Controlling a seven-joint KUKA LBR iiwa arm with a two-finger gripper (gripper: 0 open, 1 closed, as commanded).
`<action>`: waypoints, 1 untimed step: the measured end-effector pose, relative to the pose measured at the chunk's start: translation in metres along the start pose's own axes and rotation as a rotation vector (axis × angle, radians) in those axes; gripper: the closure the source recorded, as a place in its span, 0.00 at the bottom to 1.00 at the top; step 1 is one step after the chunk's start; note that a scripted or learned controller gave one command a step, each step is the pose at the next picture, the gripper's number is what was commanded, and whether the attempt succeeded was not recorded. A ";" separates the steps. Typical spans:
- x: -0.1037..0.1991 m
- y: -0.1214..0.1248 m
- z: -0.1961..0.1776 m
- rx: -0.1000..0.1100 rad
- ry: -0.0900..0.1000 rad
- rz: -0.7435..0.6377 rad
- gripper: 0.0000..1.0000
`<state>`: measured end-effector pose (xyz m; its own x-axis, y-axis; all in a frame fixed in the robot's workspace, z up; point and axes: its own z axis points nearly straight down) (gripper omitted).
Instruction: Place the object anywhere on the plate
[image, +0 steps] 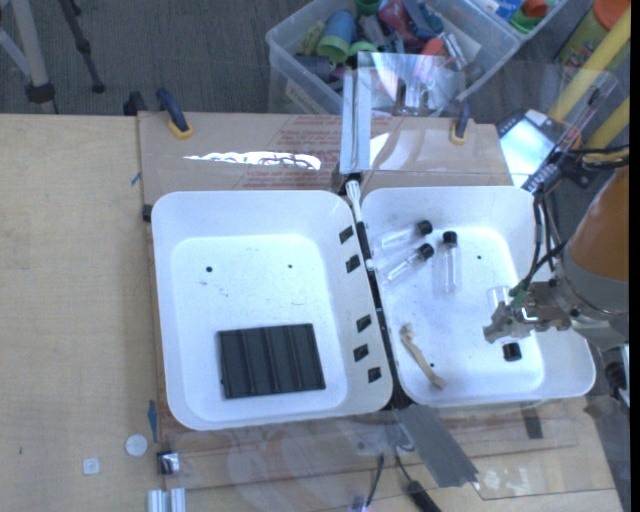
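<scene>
Your gripper (507, 325) hangs over the right bin (560, 385) with a clear vial (497, 303) clamped upright in its jaws, while the dark ridged plate (271, 360) lies in the left bin (180, 300)

A clear tub of bright toys (400, 40) sits beyond the bins; small caps (135, 445) lie near the front.

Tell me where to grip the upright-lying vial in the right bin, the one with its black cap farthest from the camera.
Grip the vial across its clear body, mid-length, coming straight down. It lies flat with bare floor on both long sides, so fingers likely fit beside it.
</scene>
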<state>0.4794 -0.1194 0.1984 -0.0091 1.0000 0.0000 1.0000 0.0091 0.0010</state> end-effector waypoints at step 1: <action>0.065 0.012 -0.091 0.002 0.000 -0.002 1.00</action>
<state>0.4907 -0.0538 0.2894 -0.0115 0.9999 -0.0003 0.9999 0.0115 -0.0007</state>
